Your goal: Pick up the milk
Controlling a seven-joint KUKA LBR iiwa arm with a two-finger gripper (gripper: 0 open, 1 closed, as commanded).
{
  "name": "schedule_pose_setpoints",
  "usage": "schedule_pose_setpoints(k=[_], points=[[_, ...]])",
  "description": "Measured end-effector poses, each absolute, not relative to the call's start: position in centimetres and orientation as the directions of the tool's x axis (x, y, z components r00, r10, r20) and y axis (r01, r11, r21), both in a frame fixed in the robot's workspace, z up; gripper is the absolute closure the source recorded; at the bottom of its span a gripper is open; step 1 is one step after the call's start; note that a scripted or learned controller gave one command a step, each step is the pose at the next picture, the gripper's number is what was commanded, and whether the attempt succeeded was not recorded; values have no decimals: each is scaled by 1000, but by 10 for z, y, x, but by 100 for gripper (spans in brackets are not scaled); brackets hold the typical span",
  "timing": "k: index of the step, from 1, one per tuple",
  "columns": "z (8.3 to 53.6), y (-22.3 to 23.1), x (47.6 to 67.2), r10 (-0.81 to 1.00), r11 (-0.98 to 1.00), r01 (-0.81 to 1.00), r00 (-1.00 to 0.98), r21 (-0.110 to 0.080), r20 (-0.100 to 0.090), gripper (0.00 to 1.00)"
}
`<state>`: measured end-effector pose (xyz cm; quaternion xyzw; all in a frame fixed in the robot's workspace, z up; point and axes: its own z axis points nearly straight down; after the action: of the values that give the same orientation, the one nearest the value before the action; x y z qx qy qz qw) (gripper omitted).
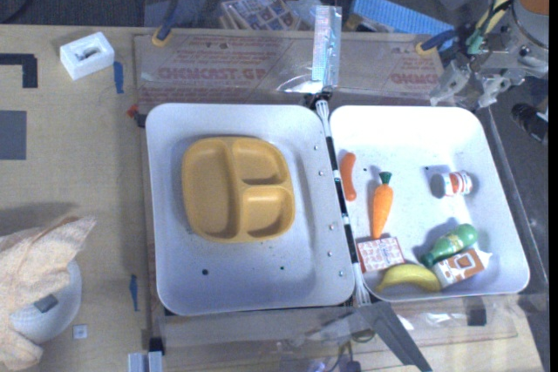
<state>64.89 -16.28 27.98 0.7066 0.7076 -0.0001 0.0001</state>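
The milk (463, 267) is a small white and orange carton lying in the near right corner of the right bin (418, 135). A green vegetable (453, 243) touches its far side and a banana (410, 277) lies just to its left. My gripper (472, 83) hangs over the far right corner of that bin, well away from the milk, with nothing seen in it.
The right bin also holds a sausage (348, 175), a carrot (381, 203), a small can (451, 183) and a red and white box (380, 253). A yellow divided plate (236, 187) sits in the left bin (174, 274). Cables and clutter lie behind the bins.
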Motion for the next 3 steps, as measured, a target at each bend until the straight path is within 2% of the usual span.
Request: schedule_pose_setpoints(k=[1, 2, 3], points=[[151, -184, 666, 996, 93, 996, -93, 1, -1, 0], [112, -224, 616, 954, 299, 954, -299, 1, 2, 0], [87, -222, 588, 875, 485, 875, -485, 4, -1, 0]])
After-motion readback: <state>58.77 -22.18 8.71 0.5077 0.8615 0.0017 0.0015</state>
